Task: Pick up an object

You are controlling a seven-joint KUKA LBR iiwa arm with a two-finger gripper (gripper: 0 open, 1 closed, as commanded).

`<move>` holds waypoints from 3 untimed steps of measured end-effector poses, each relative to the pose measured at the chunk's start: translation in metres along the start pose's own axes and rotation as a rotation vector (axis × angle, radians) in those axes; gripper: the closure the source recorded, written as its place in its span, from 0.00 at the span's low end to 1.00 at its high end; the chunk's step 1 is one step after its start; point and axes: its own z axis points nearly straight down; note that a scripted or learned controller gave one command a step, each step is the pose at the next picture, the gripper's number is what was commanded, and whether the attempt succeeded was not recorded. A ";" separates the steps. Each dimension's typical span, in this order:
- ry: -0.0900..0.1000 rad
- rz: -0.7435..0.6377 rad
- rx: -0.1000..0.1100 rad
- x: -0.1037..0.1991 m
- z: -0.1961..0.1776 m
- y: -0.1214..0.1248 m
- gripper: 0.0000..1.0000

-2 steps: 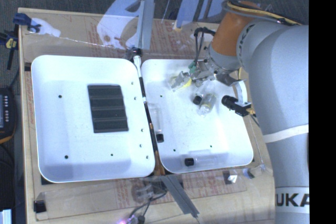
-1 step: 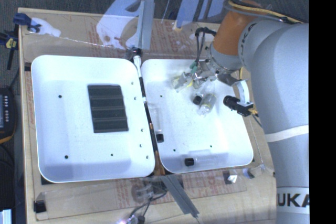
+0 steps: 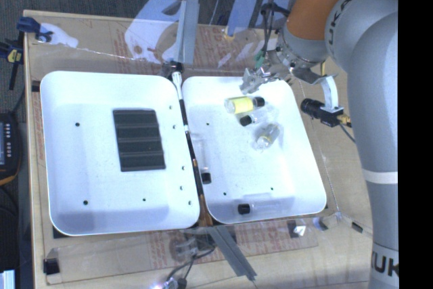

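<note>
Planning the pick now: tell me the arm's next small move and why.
Probably a short shift toward the bin's middle and then down, I'd judge: the gripper hangs at the far edge of the right bin, just beyond the yellow bottle, which lies on the floor with nothing gripped yet.

arm base (image 3: pixel 387 266): had white letters "KU" on the grey casing, bottom right, cut off by the frame edge, so just the start of the brand name
everything else: nothing else was readable, any other labels were too small or blurry to make out
</note>
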 end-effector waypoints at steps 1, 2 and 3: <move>-0.002 -0.223 0.000 -0.005 -0.029 -0.001 1.00; 0.002 -0.300 0.004 -0.016 0.077 -0.004 1.00; -0.001 -0.396 0.000 0.024 -0.005 0.004 1.00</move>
